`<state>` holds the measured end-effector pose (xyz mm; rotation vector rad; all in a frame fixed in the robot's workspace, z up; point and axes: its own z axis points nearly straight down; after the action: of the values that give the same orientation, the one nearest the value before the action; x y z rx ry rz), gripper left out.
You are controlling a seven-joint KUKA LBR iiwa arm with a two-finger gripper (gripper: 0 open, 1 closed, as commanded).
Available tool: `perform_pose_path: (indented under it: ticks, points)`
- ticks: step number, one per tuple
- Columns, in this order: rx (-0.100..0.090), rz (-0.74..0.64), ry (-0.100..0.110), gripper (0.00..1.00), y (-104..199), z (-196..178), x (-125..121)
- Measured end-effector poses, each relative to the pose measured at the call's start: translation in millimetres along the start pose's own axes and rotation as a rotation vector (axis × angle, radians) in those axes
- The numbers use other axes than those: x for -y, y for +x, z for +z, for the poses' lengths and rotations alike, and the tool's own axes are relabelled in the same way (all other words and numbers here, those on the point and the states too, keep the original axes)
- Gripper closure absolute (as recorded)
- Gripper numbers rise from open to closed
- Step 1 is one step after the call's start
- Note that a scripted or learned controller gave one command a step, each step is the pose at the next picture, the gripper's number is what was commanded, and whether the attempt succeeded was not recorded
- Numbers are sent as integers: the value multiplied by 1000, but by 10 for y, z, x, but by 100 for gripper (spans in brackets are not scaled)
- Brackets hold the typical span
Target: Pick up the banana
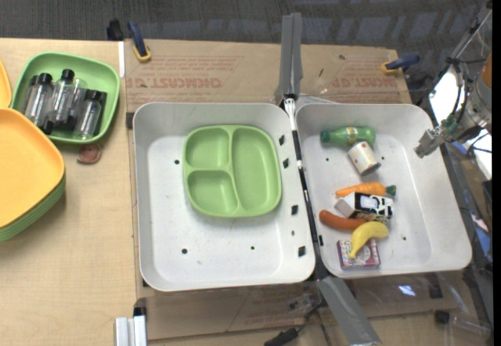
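A green divided plate (pixel 232 171) is seen in the left bin (pixel 156 203). In the right bin (pixel 427 246), the banana (pixel 366 236) is found near the front, partly over a pink packet (pixel 360 255). The gripper (pixel 435 141) is held over the right rim; whether it is open cannot be told.

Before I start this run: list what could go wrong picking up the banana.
1. The banana lies partly on a pink packet and touches a sausage, so a grasp may catch either.
2. A black-and-white toy and a carrot crowd just behind it, so a descent may knock them.
3. The gripper is at the right bin's far edge, away from the pile.
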<state>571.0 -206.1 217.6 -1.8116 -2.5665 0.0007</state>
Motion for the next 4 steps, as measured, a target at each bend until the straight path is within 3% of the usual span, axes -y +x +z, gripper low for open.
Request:
perform_pose_path:
  ticks: [1, 2, 3, 4]
  points:
    - [-1, -192, 0, 100, 421, -84, 744]
    - [2, -406, -2, 100, 156, -380, 926]
    - [0, -536, -1, 100, 401, 141, 324]
    - [2, -590, -2, 100, 107, -370, 791]
